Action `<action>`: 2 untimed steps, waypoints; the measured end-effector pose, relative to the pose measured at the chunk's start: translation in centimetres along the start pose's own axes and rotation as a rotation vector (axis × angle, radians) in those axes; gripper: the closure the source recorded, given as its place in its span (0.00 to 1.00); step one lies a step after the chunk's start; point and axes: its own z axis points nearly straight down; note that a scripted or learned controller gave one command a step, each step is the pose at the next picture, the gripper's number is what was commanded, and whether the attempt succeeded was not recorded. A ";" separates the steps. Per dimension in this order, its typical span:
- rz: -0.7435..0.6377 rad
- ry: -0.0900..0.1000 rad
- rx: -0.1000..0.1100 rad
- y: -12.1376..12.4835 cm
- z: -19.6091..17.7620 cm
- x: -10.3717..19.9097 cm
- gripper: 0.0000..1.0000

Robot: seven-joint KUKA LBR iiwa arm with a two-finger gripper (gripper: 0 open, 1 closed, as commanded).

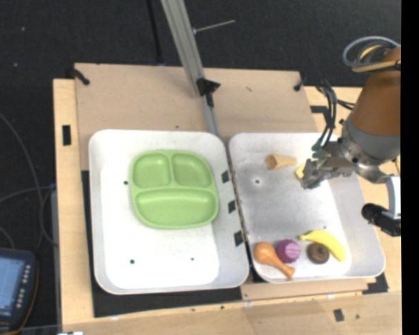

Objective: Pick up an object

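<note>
The right bin (279,208) holds several small objects. A tan cone-shaped piece (280,162) lies near its far edge. Along its near edge lie an orange gourd-shaped toy (272,255), a purple round piece (288,250), a brown ring (318,253) and a yellow banana (326,243). My gripper (310,176) hangs low over the bin's far right part, just right of the tan cone. A small pale yellow bit shows at its tip; I cannot tell what it is.
The left bin (112,257) holds a green divided plate (174,189). A metal pole (185,40) slants up from the bench behind the bins. The arm's grey body (377,128) overhangs the right bin's right edge.
</note>
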 end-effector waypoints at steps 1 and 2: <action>-0.001 0.000 0.001 0.6 1.0 4.8 1.00; -0.001 0.002 0.003 1.3 1.9 10.1 1.00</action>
